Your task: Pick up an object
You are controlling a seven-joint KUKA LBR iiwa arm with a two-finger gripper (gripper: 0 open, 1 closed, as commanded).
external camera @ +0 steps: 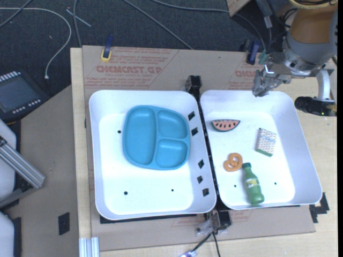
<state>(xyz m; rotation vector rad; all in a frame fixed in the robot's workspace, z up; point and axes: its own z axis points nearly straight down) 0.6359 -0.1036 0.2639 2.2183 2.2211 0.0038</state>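
The bench [134, 226] carries a brown cardboard sheet [134, 68] printed in red with "CHEMCAST GP", the letters partly faded and a second print at the right cut off by the arm. On it sit two shallow white bins side by side. The left bin [107, 197] holds a blue divided plate [155, 138] with three compartments. The right bin [300, 186] holds four small things: a watermelon slice [225, 125] near its left wall, a small patterned box [266, 141] towards the right whose print is too fine to read, an orange pretzel-like ring [233, 162] near the middle, and a green bottle [252, 184] with a yellow label lying just below and right of the ring, almost touching it.

The grey arm [311, 25], its upper part cut off by the frame, reaches in from the upper right. Its gripper [261, 88] hangs over the back rim of the right bin, well apart from every object; whether it is spread or pressed together cannot be told, as it blurs into dark metal.

Loose cables [59, 15] trail over the dark floor at the top left.
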